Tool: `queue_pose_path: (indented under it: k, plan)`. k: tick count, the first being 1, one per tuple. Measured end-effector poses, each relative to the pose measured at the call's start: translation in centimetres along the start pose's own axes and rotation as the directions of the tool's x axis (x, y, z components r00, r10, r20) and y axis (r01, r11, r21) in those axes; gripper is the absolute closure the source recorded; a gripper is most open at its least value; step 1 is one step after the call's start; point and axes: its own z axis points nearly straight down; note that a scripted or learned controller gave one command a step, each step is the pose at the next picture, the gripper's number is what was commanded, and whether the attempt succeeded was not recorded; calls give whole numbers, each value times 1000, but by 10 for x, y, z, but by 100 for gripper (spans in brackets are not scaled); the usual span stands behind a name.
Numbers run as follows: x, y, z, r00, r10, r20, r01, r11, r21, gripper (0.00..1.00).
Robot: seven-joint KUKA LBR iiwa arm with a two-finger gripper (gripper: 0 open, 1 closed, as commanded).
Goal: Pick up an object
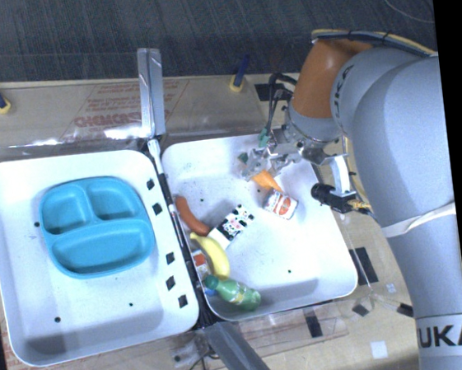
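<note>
The right bin (305, 254) holds several small objects. A brown sausage (191, 215) lies by its left wall, with a yellow banana (215, 255) and a green bottle (234, 294) below it. Near the middle lies a black-and-white carton (235, 223). An orange carrot-like piece (269, 181) and a red-and-white can (282, 206) sit toward the upper right. My gripper (259, 158) hangs low in the bin's upper right part, just above the orange piece and seemingly touching it. Nothing is seen lifted.
The left bin (32, 327) holds a blue divided plate (96, 224). The grey arm (392, 145) covers the right side of the bench and overhangs the right bin's right rim. A metal divider bar (151, 89) stands between the bins at the back.
</note>
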Motion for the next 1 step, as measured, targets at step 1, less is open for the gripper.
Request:
queue_pose_path:
  k: [1]
  plan:
    - [38,-7,-109,977,214,-1,-214,977,2,100]
